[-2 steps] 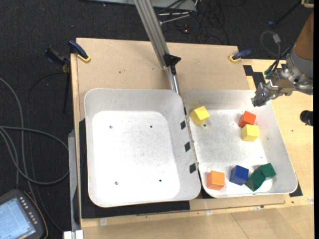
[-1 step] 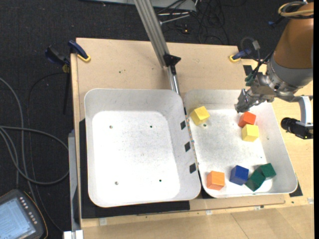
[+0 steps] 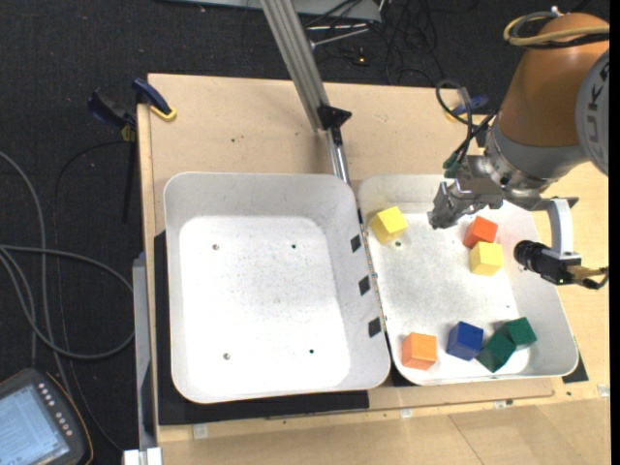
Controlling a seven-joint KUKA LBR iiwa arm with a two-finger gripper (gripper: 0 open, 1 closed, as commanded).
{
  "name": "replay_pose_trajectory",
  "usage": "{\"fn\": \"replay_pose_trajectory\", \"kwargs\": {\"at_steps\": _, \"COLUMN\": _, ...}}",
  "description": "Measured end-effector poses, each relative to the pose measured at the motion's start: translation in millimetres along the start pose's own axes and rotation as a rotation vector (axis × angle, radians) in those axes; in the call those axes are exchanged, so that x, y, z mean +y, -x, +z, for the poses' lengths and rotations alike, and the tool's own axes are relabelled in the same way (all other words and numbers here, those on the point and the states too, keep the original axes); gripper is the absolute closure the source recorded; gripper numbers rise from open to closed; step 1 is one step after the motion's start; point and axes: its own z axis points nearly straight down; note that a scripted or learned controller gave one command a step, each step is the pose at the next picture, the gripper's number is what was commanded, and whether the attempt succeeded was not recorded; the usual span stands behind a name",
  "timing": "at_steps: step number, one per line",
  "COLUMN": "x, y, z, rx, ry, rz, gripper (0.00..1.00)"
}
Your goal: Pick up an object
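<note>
Orange cube point(image 3: 481, 231) lies in the right bin point(image 3: 542, 289), just right of the jaws point(image 3: 444, 213) and slightly nearer; a yellow cube point(image 3: 389, 224) sits left of them. Whether the jaws stand wide or closed cannot be told; nothing visibly held.

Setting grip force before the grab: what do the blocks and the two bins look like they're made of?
The blocks, like the yellow block and the blue block, look like painted wood or hard plastic: crisp edges, flat matte colour, no sheen. I can't tell which. The right bin and left bin look like thin moulded white plastic, with rounded corners, a raised rim and a speckled, scuffed floor.
</note>
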Motion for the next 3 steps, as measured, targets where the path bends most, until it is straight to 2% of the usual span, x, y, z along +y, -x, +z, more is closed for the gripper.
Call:
{"fn": "replay_pose_trajectory", "kwargs": {"at_steps": 2, "x": -12.3, "y": -103.9, "z": -3.3, "rx": 0.0, "ry": -0.001, "rz": -0.001, "gripper": 1.0}}
{"fn": "replay_pose_trajectory", "kwargs": {"at_steps": 3, "x": -15.3, "y": -156.0, "z": 16.8, "rx": 0.0, "ry": -0.003, "rz": 0.0, "gripper": 1.0}}
